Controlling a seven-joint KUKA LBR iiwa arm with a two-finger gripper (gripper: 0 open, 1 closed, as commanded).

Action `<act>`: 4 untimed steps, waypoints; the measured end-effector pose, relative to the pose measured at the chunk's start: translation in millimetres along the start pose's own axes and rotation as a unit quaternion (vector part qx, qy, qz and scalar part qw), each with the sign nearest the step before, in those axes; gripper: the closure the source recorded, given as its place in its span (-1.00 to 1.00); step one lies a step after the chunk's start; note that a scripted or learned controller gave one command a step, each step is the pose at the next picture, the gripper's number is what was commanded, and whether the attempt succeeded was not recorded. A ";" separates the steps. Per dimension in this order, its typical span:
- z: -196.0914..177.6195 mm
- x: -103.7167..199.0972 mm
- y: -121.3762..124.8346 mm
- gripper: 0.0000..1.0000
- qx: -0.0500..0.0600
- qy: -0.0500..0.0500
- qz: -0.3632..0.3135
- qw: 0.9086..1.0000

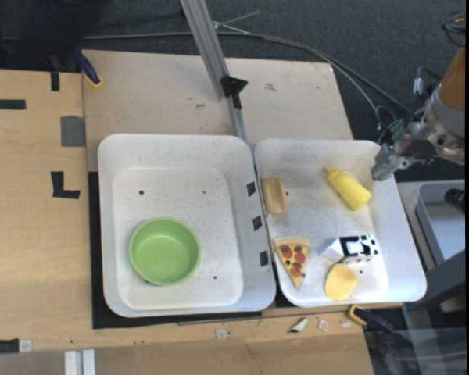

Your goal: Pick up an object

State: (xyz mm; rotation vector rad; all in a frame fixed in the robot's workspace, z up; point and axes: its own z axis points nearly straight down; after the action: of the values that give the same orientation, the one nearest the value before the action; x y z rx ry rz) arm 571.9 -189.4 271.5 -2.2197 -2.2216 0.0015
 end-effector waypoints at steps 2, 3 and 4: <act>52.5 -9.2 0.5 -1.00 0.003 0.000 0.001 1.000; 112.6 -2.1 -8.1 -1.00 0.003 0.000 0.000 1.000; 179.6 -2.7 -6.4 -1.00 0.004 0.000 0.000 1.000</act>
State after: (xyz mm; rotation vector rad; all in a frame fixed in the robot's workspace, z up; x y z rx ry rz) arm 565.2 -192.1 91.9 -2.2147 -2.2168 0.0106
